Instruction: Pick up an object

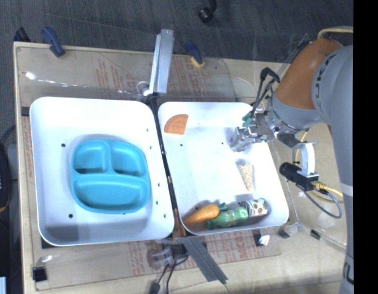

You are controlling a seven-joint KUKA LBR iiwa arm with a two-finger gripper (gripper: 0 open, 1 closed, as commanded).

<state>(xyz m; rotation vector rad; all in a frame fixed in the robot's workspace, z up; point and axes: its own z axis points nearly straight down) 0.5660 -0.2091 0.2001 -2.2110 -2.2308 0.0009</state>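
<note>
My gripper [241,139] hangs over the upper right part of the right bin [207,164], its metal fingers pointing left and down, with nothing visible between them. Just below it lies a pale waffle cone [247,175]. An orange toast slice [176,124] rests near the bin's top left corner. Along the bin's front edge lie an orange carrot [201,213], a green bottle [234,215] and a small can with a red and white label [258,207], side by side.
The left bin [48,164] holds a blue divided tray [111,175]. A metal divider bar [160,60] rises between the bins at the back. Blue clamps [52,41] grip the bench's far edge.
</note>
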